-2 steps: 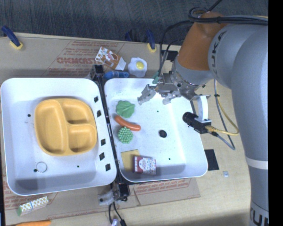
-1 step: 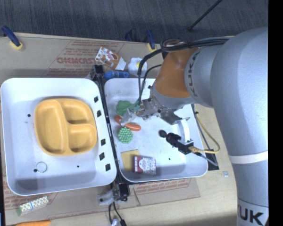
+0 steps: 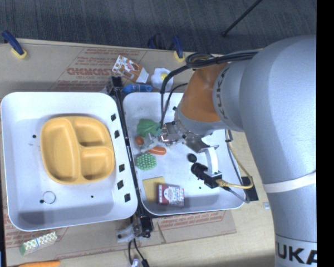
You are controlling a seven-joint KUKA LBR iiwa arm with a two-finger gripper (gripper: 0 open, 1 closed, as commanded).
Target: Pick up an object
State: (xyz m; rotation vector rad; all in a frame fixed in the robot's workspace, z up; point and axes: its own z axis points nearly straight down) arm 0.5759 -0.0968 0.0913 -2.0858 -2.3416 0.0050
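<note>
Jaws low over the right bin [image 3: 234, 203], just right of frame centre, tucked under the grey wrist and orange band of the arm [image 3: 239, 99]; open or closed, cannot tell from this angle. Nothing visibly held.

Just left of the jaws, a green leafy piece [image 3: 147, 127], close enough to be the likely target. Judged as lined up for a descent on it, since nearest of the loose items. Slightly below, a small red bit [image 3: 139, 141] and an orange carrot-like piece [image 3: 157, 151], touching or nearly so; risk of nudging these during a grasp. Further down, a green ridged ball [image 3: 146, 161], apart from the rest and probably easier to take cleanly.

Toward the bin's lower edge, a yellow card [image 3: 152, 185] lying flat with a red and white box [image 3: 171, 194] beside it, partly overlapping; flat, so hard to pinch.

Left half of the frame: left bin [image 3: 11, 149] holding a yellow divided tray [image 3: 78, 149], well apart from the arm. Bins side by side on the bench [image 3: 78, 65], presumably so items can be moved between them.
</note>
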